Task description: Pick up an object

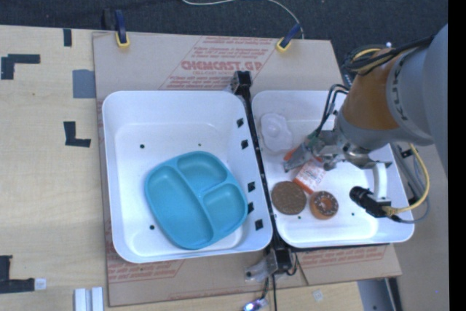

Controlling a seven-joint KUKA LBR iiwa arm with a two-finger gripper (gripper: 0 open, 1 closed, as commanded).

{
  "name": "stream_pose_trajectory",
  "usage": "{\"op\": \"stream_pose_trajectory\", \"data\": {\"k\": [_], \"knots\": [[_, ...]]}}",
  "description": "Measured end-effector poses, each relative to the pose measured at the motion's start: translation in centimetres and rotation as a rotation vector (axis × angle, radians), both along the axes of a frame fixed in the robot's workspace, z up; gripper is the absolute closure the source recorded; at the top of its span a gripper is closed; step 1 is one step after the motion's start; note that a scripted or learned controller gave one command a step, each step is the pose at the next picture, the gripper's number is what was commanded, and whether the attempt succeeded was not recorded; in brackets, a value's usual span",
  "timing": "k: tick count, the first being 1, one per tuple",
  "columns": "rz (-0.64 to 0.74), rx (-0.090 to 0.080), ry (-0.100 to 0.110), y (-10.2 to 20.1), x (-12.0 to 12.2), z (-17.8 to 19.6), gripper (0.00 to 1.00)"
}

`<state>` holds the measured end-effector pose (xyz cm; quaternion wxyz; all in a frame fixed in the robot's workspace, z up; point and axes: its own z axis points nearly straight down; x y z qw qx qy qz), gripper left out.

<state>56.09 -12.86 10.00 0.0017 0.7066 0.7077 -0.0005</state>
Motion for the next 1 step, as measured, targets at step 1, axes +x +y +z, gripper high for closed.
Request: {"op": "stream_pose_trajectory", "data": {"k": [1], "knots": [[0.001, -0.001, -0.002, -0.01, 0.11, 1.25, 1.00]]}}
